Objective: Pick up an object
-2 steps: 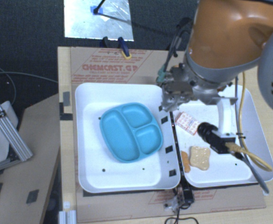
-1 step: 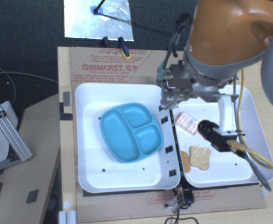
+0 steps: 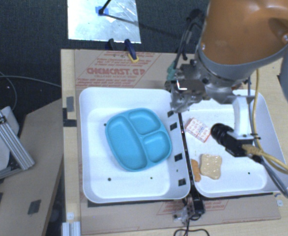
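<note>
Blue divided plate (image 3: 138,139) lies in one white bin (image 3: 95,173), below-left of the hand (image 3: 181,98). The hand hangs above the bins' shared wall, and whether it is wide or narrow cannot be told. Pink-patterned packet (image 3: 197,129) lies just below-right of it in the other bin (image 3: 235,183), with the tan toast slice (image 3: 211,166) farther below.
</note>
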You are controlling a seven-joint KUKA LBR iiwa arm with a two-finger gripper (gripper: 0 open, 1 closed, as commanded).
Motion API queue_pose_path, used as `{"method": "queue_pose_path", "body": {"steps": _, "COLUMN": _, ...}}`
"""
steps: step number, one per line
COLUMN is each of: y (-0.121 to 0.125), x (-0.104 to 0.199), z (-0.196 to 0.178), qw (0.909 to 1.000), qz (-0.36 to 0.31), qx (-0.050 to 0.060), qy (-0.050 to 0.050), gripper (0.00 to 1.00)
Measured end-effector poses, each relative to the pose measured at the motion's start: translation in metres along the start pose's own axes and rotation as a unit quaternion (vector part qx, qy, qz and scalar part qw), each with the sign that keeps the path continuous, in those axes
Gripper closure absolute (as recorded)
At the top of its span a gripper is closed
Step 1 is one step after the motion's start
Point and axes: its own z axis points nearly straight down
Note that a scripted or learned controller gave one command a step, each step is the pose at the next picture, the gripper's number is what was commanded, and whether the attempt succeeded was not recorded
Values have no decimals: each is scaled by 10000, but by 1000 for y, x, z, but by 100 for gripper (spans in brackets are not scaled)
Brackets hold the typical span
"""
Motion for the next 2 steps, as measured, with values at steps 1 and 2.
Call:
{"method": "queue_pose_path", "body": {"steps": 1, "y": 1, "x": 0, "z": -11, "qw": 10000, "qz": -22, "qx": -12, "qy": 4, "gripper": 100}}
{"method": "queue_pose_path", "body": {"steps": 2, "y": 11, "x": 57, "z": 54, "qw": 10000, "qz": 18, "qx": 44, "qy": -8, "gripper": 100}}
